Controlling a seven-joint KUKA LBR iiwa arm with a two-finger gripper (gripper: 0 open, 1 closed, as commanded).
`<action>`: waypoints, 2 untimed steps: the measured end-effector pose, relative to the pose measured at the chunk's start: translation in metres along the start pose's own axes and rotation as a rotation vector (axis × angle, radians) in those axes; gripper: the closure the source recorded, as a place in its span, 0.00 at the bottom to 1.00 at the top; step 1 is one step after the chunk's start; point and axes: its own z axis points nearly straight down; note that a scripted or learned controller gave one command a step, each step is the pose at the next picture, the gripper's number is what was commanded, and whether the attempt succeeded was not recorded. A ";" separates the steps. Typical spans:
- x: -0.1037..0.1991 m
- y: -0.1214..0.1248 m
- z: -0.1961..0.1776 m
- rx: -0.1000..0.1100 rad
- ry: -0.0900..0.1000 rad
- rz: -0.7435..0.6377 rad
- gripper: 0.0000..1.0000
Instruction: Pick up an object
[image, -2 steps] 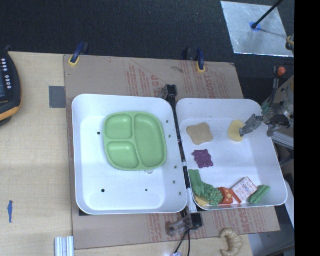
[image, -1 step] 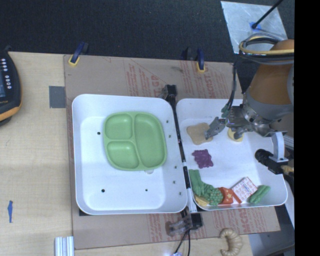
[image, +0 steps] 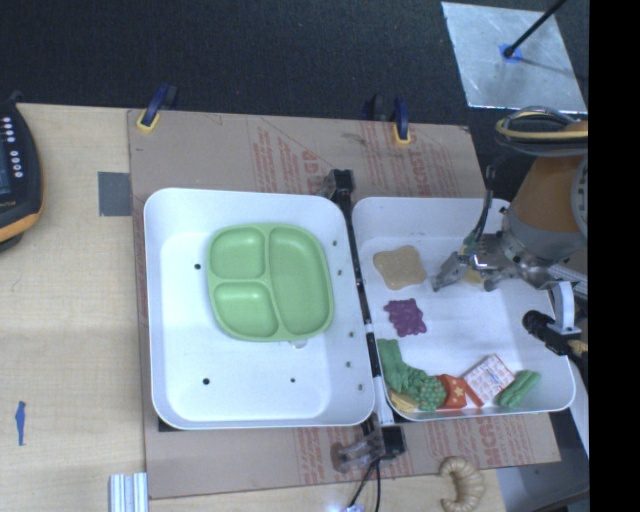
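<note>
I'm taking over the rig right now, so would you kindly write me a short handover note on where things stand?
Tool: in the right bin, low at its upper right, nothing seen between its fingers; open or shut is unclear.
Right bin: tan bread slice, purple grapes, and along the near edge green vegetables, a red piece, a small carton, a green pod.
Left bin: green divided plate.
Done: nothing picked.
Left: grasp and lift one object; the bread slice lies closest.
</note>
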 end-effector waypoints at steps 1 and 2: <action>0.036 -0.102 0.006 0.009 0.008 -0.003 0.00; 0.082 -0.099 -0.054 -0.007 0.004 -0.009 0.00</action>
